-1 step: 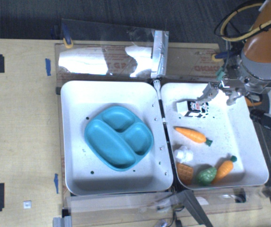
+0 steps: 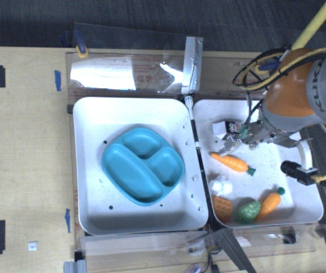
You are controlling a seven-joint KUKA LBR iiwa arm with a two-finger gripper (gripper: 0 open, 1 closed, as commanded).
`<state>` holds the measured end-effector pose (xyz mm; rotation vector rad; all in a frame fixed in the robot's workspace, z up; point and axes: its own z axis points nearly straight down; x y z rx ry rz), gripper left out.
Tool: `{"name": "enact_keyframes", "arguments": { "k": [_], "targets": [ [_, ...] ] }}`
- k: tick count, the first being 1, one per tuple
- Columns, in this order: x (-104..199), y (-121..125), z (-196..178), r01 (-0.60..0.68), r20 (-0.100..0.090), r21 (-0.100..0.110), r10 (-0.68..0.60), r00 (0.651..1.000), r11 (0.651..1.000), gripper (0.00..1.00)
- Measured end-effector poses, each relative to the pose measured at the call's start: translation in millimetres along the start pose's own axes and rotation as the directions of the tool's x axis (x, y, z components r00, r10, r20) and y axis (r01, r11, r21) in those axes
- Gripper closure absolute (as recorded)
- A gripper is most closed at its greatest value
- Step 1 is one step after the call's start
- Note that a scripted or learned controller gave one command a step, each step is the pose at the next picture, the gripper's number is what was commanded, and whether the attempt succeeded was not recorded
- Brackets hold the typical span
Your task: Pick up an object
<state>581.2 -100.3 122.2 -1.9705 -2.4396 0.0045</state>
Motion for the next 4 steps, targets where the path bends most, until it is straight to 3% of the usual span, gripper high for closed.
{"name": "enact_keyframes", "arguments": {
  "k": [1, 2, 3, 4],
  "targets": [
    [19.7, -3.7, -63.1, -0.157, 0.003, -0.010, 0.157, 0.988, 0.987, 0.00],
    [9.8, -34.9, 35.1, -0.016, 0.004, -0.012, 0.016, 1.000, 1.000, 0.00],
    [9.2, -33.2, 23.5, -0.017, 0.006, -0.018, 0.017, 1.000, 1.000, 1.00],
    [57.7, 37.8, -65.1, -0.004, 0.003, -0.012, 0.004, 1.000, 1.000, 1.00]
  ]
}}
